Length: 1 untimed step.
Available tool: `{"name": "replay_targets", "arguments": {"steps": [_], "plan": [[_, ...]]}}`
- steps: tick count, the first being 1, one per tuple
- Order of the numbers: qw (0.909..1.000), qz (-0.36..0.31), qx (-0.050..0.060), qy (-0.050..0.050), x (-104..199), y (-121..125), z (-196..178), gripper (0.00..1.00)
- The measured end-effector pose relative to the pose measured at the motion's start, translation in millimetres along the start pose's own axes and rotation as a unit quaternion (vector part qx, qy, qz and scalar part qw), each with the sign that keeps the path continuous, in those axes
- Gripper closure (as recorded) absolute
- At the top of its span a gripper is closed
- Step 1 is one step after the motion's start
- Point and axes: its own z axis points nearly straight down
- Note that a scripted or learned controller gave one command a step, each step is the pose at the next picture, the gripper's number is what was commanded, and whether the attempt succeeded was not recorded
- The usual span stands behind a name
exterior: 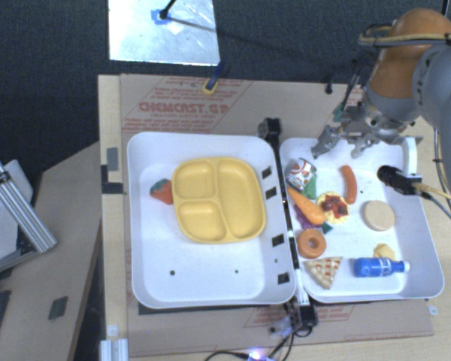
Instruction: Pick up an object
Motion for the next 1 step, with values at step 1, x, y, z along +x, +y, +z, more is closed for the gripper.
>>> {"name": "replay_targets", "arguments": {"steps": [1], "plan": [[1.0, -0.001, -0.007, -0.001, 0.1, 2.9, -8.8, 0.0]]}}
